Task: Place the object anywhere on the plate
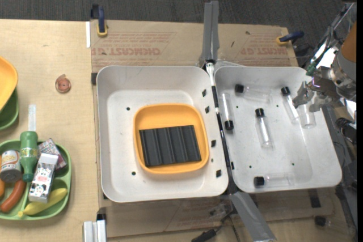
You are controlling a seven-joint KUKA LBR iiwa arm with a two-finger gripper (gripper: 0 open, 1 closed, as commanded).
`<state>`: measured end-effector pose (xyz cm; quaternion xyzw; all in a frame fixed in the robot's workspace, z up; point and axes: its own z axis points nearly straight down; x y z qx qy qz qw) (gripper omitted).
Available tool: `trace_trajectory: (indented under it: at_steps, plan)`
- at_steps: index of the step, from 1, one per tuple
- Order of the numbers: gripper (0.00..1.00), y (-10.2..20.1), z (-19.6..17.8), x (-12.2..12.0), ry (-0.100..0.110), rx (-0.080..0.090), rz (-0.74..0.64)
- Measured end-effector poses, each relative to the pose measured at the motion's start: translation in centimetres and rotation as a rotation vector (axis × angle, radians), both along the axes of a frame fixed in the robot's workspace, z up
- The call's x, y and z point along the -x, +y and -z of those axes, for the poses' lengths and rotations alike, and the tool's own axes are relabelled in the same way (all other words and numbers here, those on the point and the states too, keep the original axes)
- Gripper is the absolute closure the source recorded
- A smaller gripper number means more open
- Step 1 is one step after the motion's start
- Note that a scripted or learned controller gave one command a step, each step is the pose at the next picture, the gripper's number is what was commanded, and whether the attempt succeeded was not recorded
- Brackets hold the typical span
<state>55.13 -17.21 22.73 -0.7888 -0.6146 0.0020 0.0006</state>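
**Pick stage: gripper over the vial bin, nothing on the way to the plate**

Gripper (306, 100) low at the right bin's (323, 170) far right side, among clear vials with black caps. One vial (307, 117) sits just below the tips; whether they clamp it, cannot tell. Others lie loose: centre vial (263, 127), one near the divider (226, 112). Orange plate (170, 113) in the left bin (113, 139) carries a dark ribbed block (170, 144). Next, judged: a secured vial, lift, carry left. Glassy, round — likely to slip.

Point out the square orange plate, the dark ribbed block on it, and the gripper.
Square orange plate (170, 112): camera view, far rim.
Dark ribbed block (169, 145): camera view, centre.
Gripper (306, 100): camera view, fingertip area.
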Motion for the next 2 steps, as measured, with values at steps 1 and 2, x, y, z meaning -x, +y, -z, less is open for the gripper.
trace_trajectory:
  at_steps: [1, 2]
  plan:
    - [1.00, 1.0, -9.0, -7.5, -0.002, 0.000, -0.187]
    - [1.00, -3.3, -5.7, -10.8, -0.003, 0.000, -0.547]
